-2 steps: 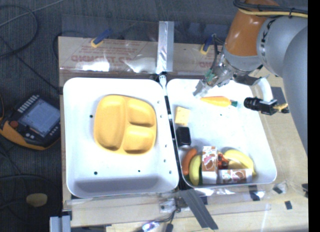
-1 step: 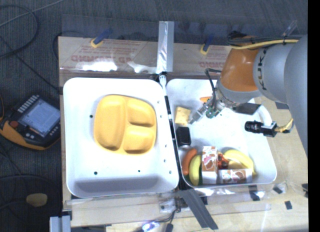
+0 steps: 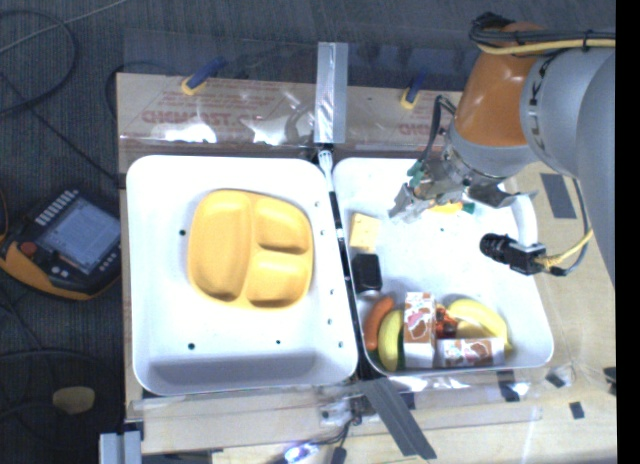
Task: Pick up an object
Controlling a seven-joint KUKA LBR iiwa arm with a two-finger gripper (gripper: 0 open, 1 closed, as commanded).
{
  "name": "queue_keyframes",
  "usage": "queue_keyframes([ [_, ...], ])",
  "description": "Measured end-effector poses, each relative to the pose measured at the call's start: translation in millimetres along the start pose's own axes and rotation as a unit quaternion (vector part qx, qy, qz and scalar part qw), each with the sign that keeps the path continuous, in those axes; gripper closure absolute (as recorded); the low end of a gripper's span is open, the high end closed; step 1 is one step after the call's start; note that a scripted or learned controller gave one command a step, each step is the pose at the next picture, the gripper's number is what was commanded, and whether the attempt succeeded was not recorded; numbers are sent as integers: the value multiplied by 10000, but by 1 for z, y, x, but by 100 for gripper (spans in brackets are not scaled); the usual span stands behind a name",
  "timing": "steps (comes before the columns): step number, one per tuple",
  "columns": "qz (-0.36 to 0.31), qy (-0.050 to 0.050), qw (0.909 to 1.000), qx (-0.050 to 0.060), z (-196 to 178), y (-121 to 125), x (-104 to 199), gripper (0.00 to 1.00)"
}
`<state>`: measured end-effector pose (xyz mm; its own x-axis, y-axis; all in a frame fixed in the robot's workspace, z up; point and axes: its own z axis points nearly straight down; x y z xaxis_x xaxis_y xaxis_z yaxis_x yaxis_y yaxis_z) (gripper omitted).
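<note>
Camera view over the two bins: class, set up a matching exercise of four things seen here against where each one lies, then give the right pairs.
Things:
1. yellow divided tray
2. small black block
3. banana
4. gripper

Places:
A. near right corner of the right bin
B. over the far part of the right bin
C. middle of the left bin
D. right bin, beside the divider between the bins

Pairs: 1-C, 2-D, 3-A, 4-B

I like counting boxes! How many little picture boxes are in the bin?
2. One box stands among the food at the right bin's near end; the other box lies beside it, nearer the front. More may be hidden.
</note>
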<state>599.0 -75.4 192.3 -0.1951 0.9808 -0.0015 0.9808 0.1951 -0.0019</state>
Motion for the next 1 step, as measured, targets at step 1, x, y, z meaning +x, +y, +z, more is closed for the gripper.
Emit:
queue_keyframes([
  [1,1,-3,10000,-2,0,0,0,0],
])
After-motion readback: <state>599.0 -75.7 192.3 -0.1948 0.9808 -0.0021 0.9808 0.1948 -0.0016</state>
